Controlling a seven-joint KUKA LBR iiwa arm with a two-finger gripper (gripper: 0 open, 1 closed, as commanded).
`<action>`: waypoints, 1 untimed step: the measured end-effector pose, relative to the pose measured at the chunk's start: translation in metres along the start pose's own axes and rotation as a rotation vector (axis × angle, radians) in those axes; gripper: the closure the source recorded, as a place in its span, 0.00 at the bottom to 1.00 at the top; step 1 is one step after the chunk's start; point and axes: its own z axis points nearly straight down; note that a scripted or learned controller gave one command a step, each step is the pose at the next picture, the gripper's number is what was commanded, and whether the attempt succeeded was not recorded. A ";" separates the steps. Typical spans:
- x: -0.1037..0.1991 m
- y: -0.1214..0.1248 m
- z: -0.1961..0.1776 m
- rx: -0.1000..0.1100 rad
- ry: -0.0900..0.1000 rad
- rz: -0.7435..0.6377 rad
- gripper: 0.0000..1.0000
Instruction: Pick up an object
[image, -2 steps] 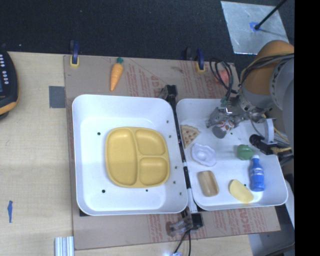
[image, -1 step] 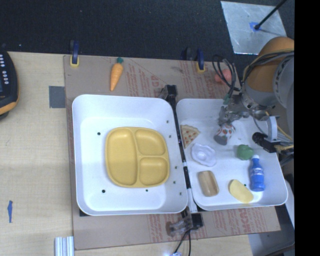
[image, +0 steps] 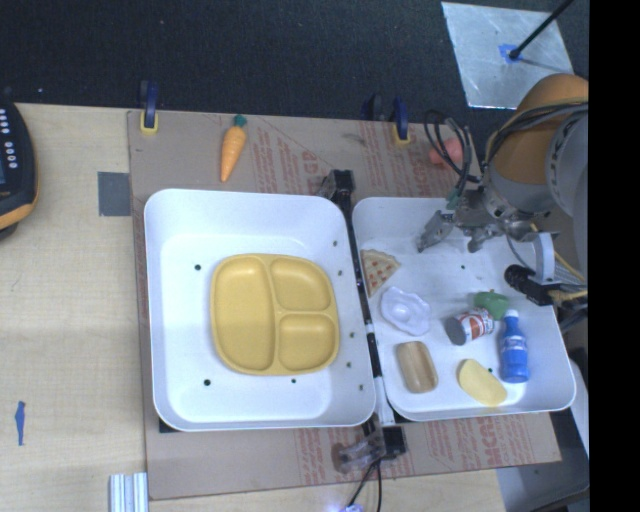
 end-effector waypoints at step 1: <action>0.000 0.002 -0.153 -0.021 -0.004 0.006 0.00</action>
